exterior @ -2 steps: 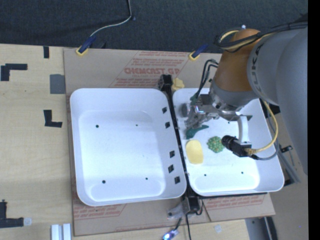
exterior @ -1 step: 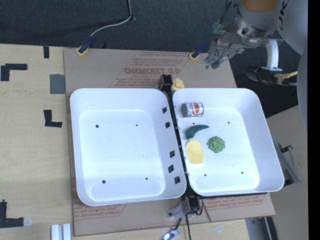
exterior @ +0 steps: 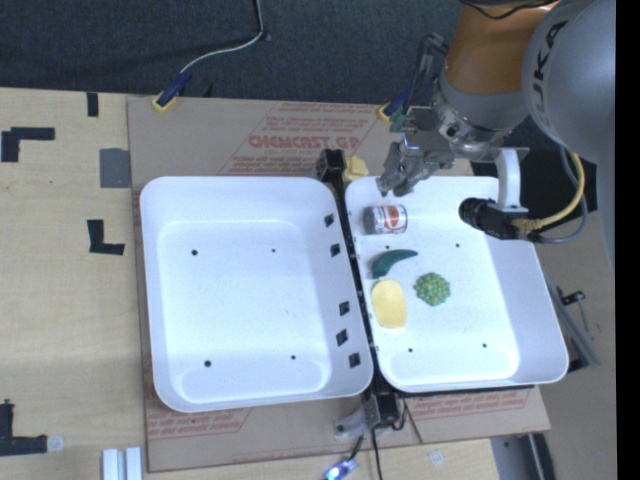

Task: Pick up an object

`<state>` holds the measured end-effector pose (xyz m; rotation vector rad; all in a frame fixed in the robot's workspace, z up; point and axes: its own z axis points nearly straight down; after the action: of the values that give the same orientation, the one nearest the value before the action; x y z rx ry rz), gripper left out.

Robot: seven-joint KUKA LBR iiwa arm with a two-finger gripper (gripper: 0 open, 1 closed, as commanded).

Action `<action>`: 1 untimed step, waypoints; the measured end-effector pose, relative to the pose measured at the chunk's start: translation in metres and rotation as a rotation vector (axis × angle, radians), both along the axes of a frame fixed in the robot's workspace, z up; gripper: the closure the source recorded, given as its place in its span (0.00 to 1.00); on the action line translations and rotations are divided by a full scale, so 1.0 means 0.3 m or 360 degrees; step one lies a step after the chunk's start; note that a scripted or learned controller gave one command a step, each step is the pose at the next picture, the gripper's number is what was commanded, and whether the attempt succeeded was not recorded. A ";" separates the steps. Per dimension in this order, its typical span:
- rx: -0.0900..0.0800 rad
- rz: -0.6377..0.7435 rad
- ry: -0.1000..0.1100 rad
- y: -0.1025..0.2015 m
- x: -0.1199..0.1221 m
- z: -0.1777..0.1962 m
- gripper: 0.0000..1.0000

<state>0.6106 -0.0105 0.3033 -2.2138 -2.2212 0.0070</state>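
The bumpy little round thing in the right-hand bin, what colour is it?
Green. The bumpy round ball shows plainly in the camera view, beside the smooth yellow lump.

- 1 fixed camera above the bench, looking down at a slant.
- Both white bins [exterior: 150, 203] fit in frame; arm [exterior: 520, 38] enters from right.

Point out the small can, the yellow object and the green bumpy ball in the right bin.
small can [exterior: 386, 219]: camera view, on its side wall.
yellow object [exterior: 389, 303]: camera view, its middle.
green bumpy ball [exterior: 432, 289]: camera view, its top.
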 end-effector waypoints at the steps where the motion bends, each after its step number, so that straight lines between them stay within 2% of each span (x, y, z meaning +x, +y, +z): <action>1: -0.0003 -0.0002 -0.0042 -0.013 0.023 0.613 1.00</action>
<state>0.6175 -0.0144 0.4872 -2.2292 -2.2341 -0.0207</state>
